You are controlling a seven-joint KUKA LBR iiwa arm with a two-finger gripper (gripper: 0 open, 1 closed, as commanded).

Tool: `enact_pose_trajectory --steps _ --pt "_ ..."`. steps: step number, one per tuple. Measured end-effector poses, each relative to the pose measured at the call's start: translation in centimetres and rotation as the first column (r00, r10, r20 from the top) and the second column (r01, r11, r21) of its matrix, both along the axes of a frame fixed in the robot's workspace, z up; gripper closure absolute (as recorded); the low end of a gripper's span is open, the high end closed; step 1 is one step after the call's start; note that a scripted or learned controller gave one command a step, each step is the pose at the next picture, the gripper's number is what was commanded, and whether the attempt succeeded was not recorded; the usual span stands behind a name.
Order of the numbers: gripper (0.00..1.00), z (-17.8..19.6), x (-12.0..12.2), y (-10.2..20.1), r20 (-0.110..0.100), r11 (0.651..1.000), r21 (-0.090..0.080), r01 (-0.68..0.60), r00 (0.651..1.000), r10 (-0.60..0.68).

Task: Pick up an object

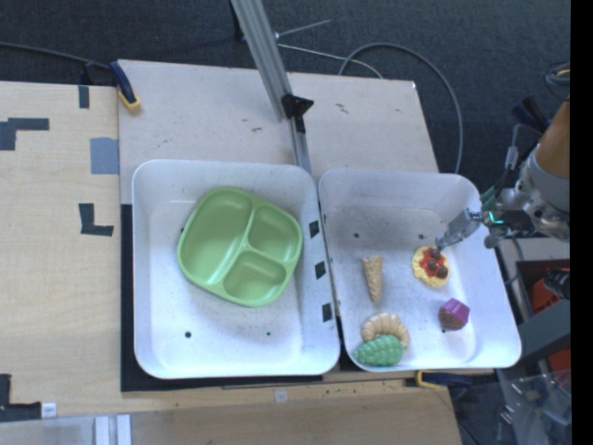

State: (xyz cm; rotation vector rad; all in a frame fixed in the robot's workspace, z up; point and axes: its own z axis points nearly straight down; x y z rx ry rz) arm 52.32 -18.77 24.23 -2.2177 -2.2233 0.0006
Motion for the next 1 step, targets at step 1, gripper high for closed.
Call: enact_pose_trajectory --steps 1 --pt "0.00 -5.31 -0.26 -0.97 -0.006 1.000 0.000 0.002 1.000 -0.002"
